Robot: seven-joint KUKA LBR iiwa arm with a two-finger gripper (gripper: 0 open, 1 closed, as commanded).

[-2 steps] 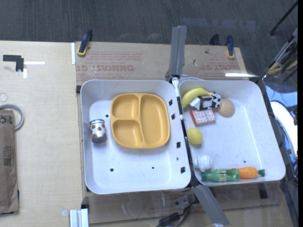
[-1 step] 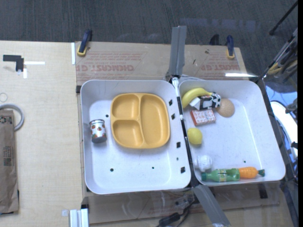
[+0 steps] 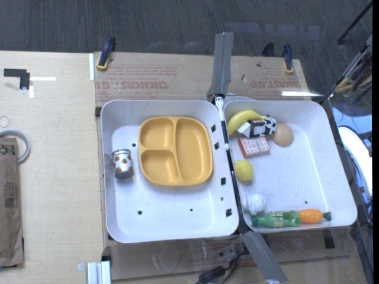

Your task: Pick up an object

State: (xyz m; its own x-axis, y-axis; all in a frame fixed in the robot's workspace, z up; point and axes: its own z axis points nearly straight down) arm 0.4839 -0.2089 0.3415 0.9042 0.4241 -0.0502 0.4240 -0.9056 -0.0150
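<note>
Two white bins sit side by side on a sheet of cardboard. The things to pick from lie in both bins. In the left bin, a yellow plate with three parts lies flat near the middle, a bit toward 12 o'clock. A small can stands just beside the plate at its 9 o'clock side, close to the bin wall. The right bin has more things, and most are on its 9 o'clock side. A yellow banana lies at about 11 o'clock, touching a small black and white thing, maybe a toy; it is too small to be sure. A round brown ball sits just beside that, at its 3 o'clock side. A flat red box lies right under them, toward 6 o'clock. A lemon sits at 9 o'clock by the wall. A small white lump is at about 7 o'clock. A green bottle lies on its side along the 6 o'clock wall, and an orange carrot lies end to end with it, at its 3 o'clock end. Two blue and yellow clamps hold the cardboard at its 12 o'clock edge. A brown paper bag lies far out at 9 o'clock.
</note>
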